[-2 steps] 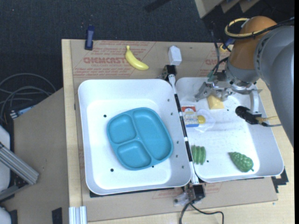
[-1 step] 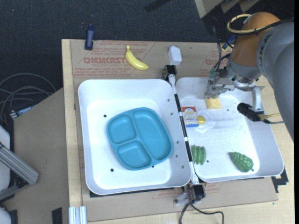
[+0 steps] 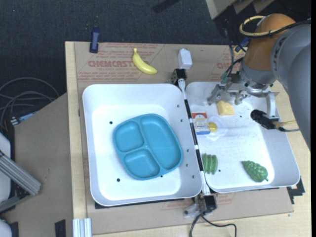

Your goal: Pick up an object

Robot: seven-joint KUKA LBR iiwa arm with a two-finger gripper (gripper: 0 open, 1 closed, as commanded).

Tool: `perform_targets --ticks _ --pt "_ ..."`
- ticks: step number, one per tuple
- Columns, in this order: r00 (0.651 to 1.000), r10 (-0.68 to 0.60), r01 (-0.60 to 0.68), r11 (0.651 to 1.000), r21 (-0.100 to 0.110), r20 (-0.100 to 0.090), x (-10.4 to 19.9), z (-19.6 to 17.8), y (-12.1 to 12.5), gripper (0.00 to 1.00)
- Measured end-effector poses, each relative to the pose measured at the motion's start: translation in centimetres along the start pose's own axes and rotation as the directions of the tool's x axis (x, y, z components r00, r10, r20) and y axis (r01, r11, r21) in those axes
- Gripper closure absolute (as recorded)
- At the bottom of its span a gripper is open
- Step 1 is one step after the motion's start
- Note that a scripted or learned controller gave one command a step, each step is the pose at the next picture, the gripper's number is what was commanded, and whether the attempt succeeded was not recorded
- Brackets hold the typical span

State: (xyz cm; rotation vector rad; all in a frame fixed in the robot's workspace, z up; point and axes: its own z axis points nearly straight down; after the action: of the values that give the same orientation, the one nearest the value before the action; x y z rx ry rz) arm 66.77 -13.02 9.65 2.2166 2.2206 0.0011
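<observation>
While a green bumpy toy (image 3: pixel 255 171) and a green ridged piece (image 3: pixel 210 163) lie at the near end of the right bin (image 3: pixel 276 152), a small red-and-white box (image 3: pixel 200 123) rests farther up by the divider. Beyond it the hand (image 3: pixel 227 94) hangs low just over a pale yellow block (image 3: pixel 225 107) — its grip I cannot tell. Left bin (image 3: pixel 98 132) holds a blue divided plate (image 3: pixel 146 145); a banana (image 3: pixel 142 63) lies on the desk (image 3: pixel 118 63) behind.
</observation>
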Motion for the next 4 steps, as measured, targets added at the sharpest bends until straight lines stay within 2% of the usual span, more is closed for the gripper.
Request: perform_targets --ticks 1,2,3,4 --pt "1.0 0.001 -0.001 1.0 0.005 -0.002 0.1 1.2 -0.1 0.0" --pt "1.0 -0.001 0.001 1.0 -0.005 0.0 0.1 -0.2 0.2 1.0" --pt "1.0 -0.001 0.001 1.0 -0.001 -0.001 0.1 0.0 0.0 0.0" --pt "1.0 0.001 -0.001 1.0 0.006 -0.003 0.5 1.2 -0.2 0.0"
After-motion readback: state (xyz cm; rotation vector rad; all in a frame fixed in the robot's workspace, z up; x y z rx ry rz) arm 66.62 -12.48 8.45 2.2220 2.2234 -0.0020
